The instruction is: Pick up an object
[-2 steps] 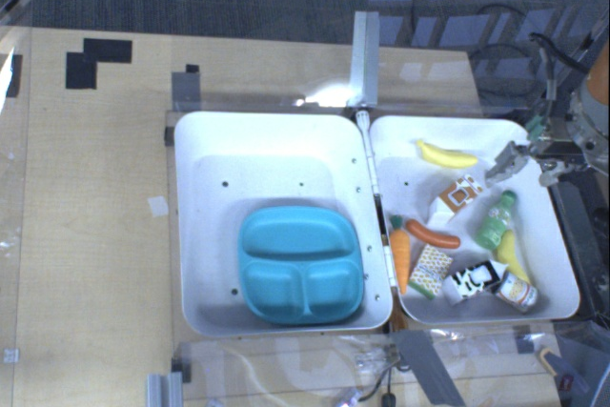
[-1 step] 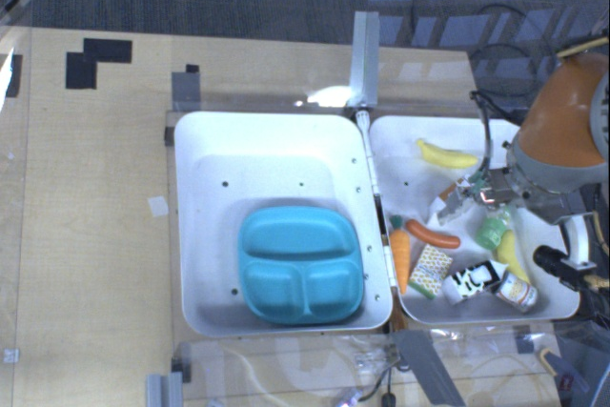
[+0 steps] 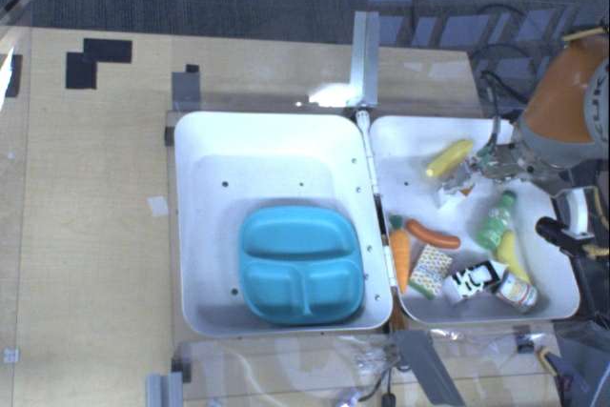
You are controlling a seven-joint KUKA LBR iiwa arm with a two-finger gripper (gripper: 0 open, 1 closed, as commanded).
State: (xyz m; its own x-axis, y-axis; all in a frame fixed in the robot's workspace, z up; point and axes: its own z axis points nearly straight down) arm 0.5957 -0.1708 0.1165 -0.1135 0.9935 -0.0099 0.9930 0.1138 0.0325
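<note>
The gripper, jaws apart and holding nothing, should descend straight and close on the yellow banana at its 11 o'clock, avoiding the green bottle

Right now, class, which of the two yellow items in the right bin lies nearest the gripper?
The yellow one at the bin's far side, just left of the gripper. The other yellow item lies nearer the front, beside the green bottle.

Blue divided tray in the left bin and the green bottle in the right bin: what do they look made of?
Blue tray: likely moulded plastic, opaque, smooth with a soft sheen; rounded, one-piece compartment ridges suggest it.
Green bottle: probably translucent plastic, glossy; light passes through the tinted body. It could be a toy; too small to tell.
</note>
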